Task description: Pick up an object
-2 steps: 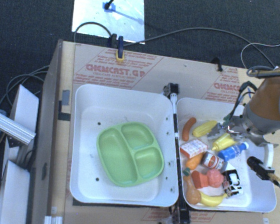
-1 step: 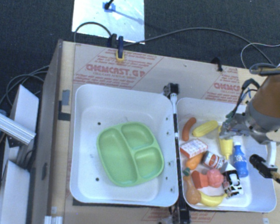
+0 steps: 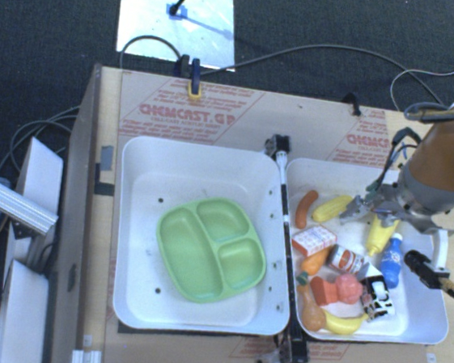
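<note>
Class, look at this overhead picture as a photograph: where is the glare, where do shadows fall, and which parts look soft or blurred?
Camera view: the silver sheet above the bench glares nearly white; the green tray casts a soft shadow on the left bin; lighting is even and diffuse; the arm and gripper look soft, and the small toys in the right bin lack fine detail.

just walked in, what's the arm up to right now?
The arm reaches in from the right and hangs over the right bin, which is crowded with toy food: a hot dog, a corn cob, a yellow bottle, a blue bottle and a banana. Its gripper sits near the corn cob and yellow bottle; nothing is visibly held. The left bin holds a green divided plate.
</note>
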You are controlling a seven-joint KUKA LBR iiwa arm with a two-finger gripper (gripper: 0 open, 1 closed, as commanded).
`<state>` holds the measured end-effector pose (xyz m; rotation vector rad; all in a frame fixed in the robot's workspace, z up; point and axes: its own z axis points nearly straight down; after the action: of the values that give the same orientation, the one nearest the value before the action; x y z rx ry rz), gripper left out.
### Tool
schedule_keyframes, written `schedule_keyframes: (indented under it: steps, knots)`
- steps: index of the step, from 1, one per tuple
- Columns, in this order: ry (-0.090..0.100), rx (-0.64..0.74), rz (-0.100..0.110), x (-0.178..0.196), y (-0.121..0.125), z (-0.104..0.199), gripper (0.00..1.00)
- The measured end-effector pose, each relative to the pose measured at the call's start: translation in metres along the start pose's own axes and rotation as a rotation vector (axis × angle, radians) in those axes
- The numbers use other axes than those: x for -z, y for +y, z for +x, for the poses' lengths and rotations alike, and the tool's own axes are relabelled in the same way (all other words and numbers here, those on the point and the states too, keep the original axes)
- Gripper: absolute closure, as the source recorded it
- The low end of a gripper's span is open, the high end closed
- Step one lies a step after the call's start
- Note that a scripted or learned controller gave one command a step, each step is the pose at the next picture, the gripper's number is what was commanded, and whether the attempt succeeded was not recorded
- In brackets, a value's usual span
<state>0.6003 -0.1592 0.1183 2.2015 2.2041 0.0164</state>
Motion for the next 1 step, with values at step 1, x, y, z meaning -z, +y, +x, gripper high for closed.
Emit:
schedule_keyframes:
  steps: [1]
  knots:
    - [0.012, 0.002, 0.026, -0.0194, -0.0472, 0.0542, 0.0]
